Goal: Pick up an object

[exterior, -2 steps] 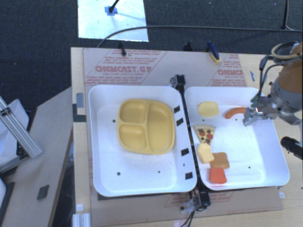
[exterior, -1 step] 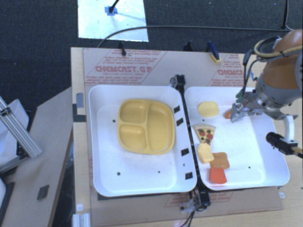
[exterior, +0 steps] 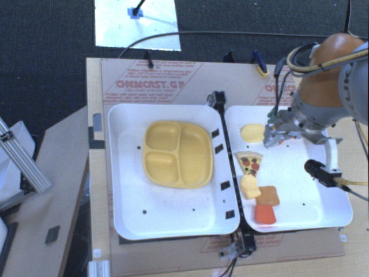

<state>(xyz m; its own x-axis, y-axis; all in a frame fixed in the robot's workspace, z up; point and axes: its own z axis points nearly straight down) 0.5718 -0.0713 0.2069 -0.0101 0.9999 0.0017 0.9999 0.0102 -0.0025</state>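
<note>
Two white bins side by side on the bench, left bin holds a yellow divided plate with three compartments, lying flat near the bin's middle. Right bin holds the small stuff: a pale yellow round piece near the top left corner, a pizza slice toy below it, then a pale yellow lumpy piece touching a brown-orange piece, and a red-orange block just below that, touching or nearly so. Arm comes in from the right, orange band and grey body cut off at the frame edge. Gripper sits low over the right bin, just beside the pale yellow round piece on its right side, maybe touching its edge, hard to tell. The gripper's tip is a grey blur against the white bin, so whether it is apart or together cannot be told, and nothing is visibly held. A black cylindrical part on a white bracket hangs off the wrist over the bin's right half. Cables loop above the wrist, partly hidden behind the arm.
</note>
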